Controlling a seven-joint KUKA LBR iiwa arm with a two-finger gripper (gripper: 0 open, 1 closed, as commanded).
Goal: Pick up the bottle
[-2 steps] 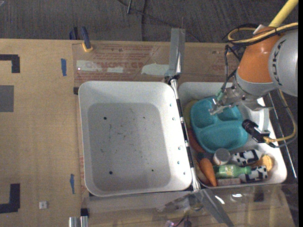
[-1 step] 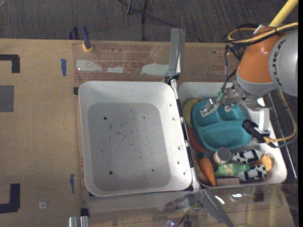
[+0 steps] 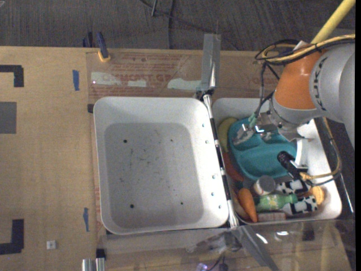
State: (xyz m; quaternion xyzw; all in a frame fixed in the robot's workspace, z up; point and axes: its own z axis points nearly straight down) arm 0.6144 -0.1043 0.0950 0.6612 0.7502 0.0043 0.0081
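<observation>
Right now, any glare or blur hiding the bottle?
Camera view: soft overall, even overhead light, no glare on the bottle near the right bin's front wall; glare streaks the clear sheet behind the left bin; the tool looks slightly blurred.

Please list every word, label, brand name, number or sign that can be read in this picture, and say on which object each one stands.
"KUKA": dark letters running down the grey casing of the arm, partly cut off at the picture's edge.
Reddish print on the brown cardboard behind the bins: too blurred to read.
Label on the bottle in the right bin: too small to read.
Black corner marks on the bench: shapes, no letters.
</observation>
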